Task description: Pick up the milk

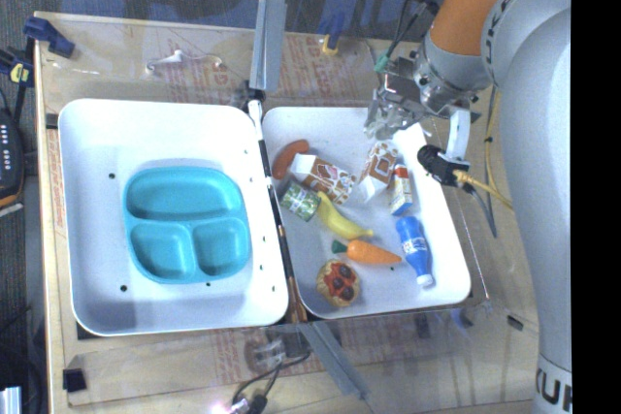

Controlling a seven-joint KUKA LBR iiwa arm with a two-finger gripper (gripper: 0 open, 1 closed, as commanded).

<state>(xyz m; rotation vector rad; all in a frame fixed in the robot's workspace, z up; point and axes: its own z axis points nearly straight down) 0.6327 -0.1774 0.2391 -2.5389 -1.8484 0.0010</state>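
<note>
My gripper (390, 116) hangs at the far edge of the right bin (456, 252), and whether it is spread or closed I cannot tell from this angle; nothing can be seen held in it, so I judge the pick-up not yet made. What I take to be the milk (380, 172), a small brown-and-white carton, lies on the bin floor just below my gripper, nearer the camera and close to it, though I cannot say whether the two touch. A second brown-and-white carton (325, 177) lies further to the left of my gripper, and it is hard to be sure which of the pair is the milk. Beside the first carton, down and slightly right of my gripper, is a small pouch (400, 190), and beyond it a blue bottle (414, 248). Well below my gripper sit a banana (342, 220), a carrot (372, 253) and a round pastry with berries (340, 281); a green can (300, 202) and a sausage (290, 157) lie off to its left. Far to the left, the other bin (87, 208) holds a blue divided tray (186, 223). By my reading, the whole task remains: descend, close on the carton, and lift it clear
</note>
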